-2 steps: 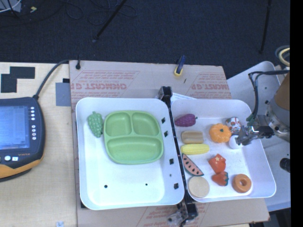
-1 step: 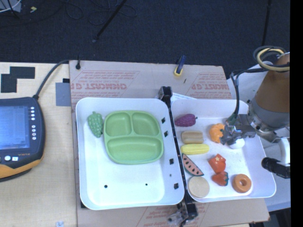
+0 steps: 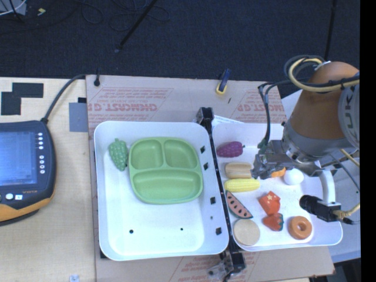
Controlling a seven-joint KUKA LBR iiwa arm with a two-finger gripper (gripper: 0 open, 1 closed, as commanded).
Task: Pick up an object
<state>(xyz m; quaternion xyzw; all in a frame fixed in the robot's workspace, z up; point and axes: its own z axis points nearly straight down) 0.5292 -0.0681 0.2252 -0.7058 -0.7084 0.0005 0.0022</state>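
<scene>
- My gripper (image 3: 265, 168) hangs low in the right bin (image 3: 335, 231); finger spread, I cannot tell.
- Corn (image 3: 241, 185) at seven o'clock, bun (image 3: 238, 170) at nine (crowded): I might nudge both and grab neither.

Fixed overhead camera, slanted down on bins (image 3: 103, 157).

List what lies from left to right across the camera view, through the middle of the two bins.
Control tablet → green grapes → green divided plate → corn cob → gripper → white egg
</scene>
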